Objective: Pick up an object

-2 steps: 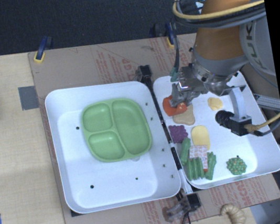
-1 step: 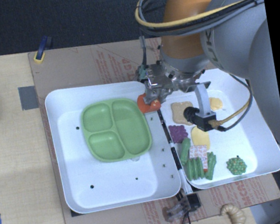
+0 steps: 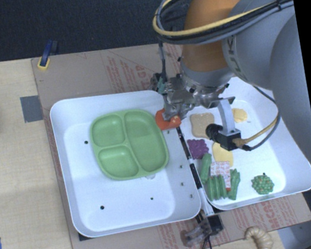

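My claw (image 3: 171, 107) sits low over the divide between the bins, right at an orange-red piece (image 3: 168, 120) at the left bin's (image 3: 73, 164) right rim, though I cannot tell how it is set or whether it has anything. The green divided plate (image 3: 129, 143) lies in the left bin, and the right bin (image 3: 283, 179) holds the small toy foods (image 3: 221, 166). I judge this the grasp step; next I'd want a straight lift to prove the hold.

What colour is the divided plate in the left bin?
Light green. The divided plate shows plainly in the camera view, lying in the left bin.
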You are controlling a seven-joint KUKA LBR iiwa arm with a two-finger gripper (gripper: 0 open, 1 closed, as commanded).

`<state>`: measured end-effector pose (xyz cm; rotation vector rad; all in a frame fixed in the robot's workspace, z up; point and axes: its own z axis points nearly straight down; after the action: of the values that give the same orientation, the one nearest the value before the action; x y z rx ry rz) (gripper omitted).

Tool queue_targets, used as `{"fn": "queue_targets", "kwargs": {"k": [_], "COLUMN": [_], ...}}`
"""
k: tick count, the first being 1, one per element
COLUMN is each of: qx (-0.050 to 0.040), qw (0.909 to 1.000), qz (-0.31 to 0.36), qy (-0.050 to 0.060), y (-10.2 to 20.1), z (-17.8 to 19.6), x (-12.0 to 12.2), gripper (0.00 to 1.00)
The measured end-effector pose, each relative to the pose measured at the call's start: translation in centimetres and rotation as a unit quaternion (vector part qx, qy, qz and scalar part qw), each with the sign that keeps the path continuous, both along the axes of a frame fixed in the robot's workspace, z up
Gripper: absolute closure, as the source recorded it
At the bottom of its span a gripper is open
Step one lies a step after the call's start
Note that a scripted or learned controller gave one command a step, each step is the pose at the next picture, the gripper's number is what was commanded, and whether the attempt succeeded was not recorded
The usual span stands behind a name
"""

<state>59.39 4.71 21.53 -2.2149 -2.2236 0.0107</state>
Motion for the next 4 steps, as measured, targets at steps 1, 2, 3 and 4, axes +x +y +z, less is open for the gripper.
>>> {"fn": "queue_targets", "kwargs": {"k": [1,2,3,4], "qx": [0.0001,0.0002,0.0006,0.0022], "qw": [1.0,1.0,1.0,1.0], "qz": [-0.001,-0.001,-0.002,0.003], "qy": [0.0,0.0,-0.003,-0.004], "y": [-2.4,-5.5,-8.2,-2.2], "z": [0.3,-0.9,0.7,3.0], "x": [-1.9,-2.3,-1.8,0.3], "gripper": [1.0,1.0,1.0,1.0]}}
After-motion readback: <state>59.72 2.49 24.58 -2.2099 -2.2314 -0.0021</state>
